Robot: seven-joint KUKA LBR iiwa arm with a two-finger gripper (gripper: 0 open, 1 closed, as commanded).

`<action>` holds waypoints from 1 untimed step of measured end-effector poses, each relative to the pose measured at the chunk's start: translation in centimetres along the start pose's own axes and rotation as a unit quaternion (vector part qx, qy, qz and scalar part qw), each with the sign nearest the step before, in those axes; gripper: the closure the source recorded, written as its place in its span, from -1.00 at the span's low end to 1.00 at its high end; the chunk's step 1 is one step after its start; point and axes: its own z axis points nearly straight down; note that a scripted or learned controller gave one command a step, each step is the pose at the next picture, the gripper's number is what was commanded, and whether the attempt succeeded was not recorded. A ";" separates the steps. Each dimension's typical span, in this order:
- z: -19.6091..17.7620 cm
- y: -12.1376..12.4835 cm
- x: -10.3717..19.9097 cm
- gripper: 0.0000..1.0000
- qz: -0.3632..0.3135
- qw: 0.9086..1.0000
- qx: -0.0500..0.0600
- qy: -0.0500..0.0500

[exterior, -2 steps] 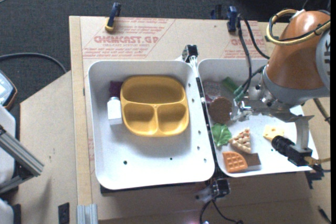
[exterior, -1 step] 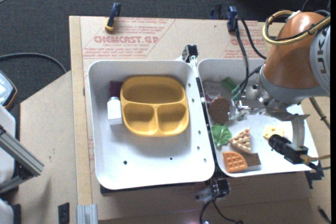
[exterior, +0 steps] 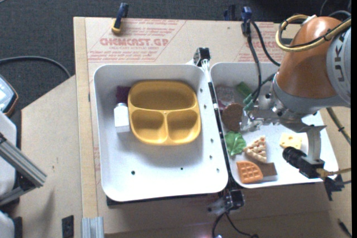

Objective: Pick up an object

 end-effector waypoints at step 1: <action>0.0 -0.4 -1.4 1.00 0.001 1.000 0.000 0.000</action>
